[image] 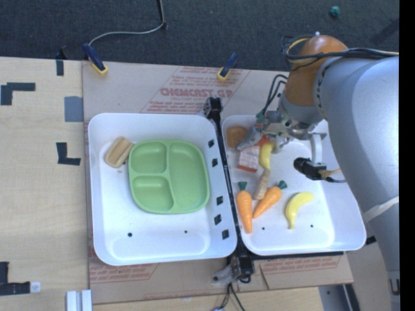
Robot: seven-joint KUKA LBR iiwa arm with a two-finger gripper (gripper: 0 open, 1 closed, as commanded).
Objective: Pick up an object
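Observation:
My gripper (267,137) is low over the back of the right bin (337,229), under the orange wrist band. Directly below it lies a small yellow piece (265,156), touching or very close to the gripper's tip. Beside that lie a red-and-white packet (248,161) and a tan stick (260,185). A brown round item (236,135) sits in the bin's back left corner. Two carrots (244,210) (268,201) lie near the bin's left side, and a yellow banana (296,207) lies to their right.
The left bin (104,232) holds a green divided plate (170,176) and a tan bread-like piece (118,151) at its back left. A black divider (224,173) runs between the bins. The arm's grey body covers the right bin's right side.

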